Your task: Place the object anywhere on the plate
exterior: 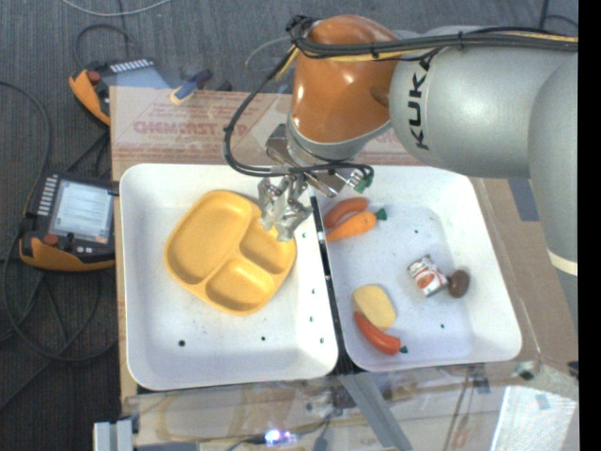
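A yellow divided plate (225, 249) lies in the left bin (188, 346). My gripper (282, 216) hangs over the plate's upper right corner, close to the ridge between the two bins. I see nothing between its fingers. In the right bin (470, 327), an orange carrot (349, 224) and a red sausage-like piece (344, 209) lie just right of the gripper. Lower in that bin are a yellow potato-like piece (375, 304), a red chilli (377, 335), a small red-and-white can (426, 275) and a brown mushroom-like piece (457, 283).
The arm's orange band (343, 73) and grey link (488, 92) cover the top of the right bin. A cardboard sheet (178, 130) lies behind the bins. A teach pendant (70, 216) and cables sit on the floor to the left.
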